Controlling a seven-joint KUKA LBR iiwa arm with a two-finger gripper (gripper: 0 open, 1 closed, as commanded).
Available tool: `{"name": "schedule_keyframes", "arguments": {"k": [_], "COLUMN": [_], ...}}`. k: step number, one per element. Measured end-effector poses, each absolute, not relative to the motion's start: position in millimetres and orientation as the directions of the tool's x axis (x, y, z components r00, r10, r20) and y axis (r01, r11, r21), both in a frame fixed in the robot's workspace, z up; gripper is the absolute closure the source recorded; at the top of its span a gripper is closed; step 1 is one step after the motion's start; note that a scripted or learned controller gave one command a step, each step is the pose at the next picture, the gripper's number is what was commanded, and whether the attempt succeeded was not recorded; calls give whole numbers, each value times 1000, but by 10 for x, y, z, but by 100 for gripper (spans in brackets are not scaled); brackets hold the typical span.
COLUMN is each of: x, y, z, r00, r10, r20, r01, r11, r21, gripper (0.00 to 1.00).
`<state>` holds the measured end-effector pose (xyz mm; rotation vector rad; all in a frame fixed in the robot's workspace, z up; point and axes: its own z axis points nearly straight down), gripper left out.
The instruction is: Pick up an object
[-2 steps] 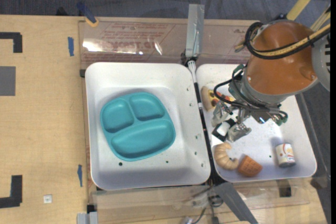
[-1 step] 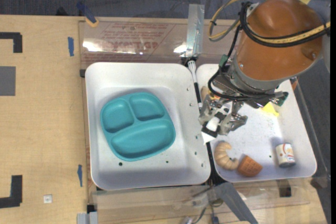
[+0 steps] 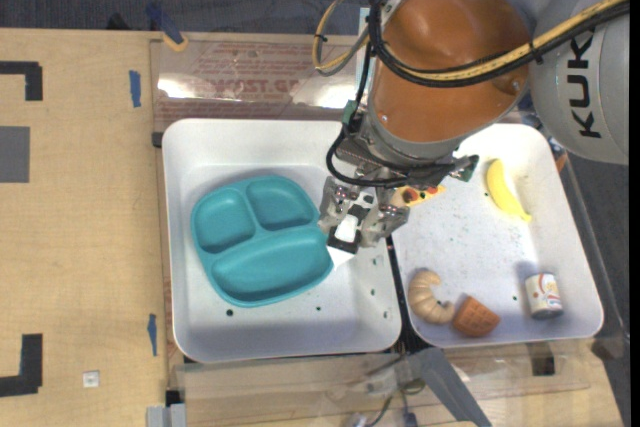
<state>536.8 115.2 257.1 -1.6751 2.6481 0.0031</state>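
Observation:
A teal divided plate [image 3: 260, 239] lies in the left white bin [image 3: 200, 155]. My gripper [image 3: 350, 218] hangs just off the plate's right edge, over the left bin near the divider between the bins. The orange band of the arm [image 3: 450, 55] looms above it and hides the back of both bins. In the right bin [image 3: 470, 225] lie a yellow banana [image 3: 505, 190], a croissant [image 3: 430, 295], an orange-brown pastry [image 3: 474, 316] and a small white can [image 3: 543, 294].
A clear plastic sheet with red print [image 3: 250, 80] lies behind the left bin on the wooden bench. Blue tape marks [image 3: 134, 87] sit on the bench at left. Cables [image 3: 345, 20] loop off the arm above the bins.

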Motion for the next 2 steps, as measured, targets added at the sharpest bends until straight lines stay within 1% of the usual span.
{"name": "schedule_keyframes", "arguments": {"k": [1,2], "x": [4844,4955], "y": [1069,251], "z": [2611,2598], "r00": [-216,155], "r10": [-976,-988], "r20": [-3,-2], "r01": [-976,-988], "r11": [216,-155], "r21": [-2,-5], "gripper": [100,100]}}
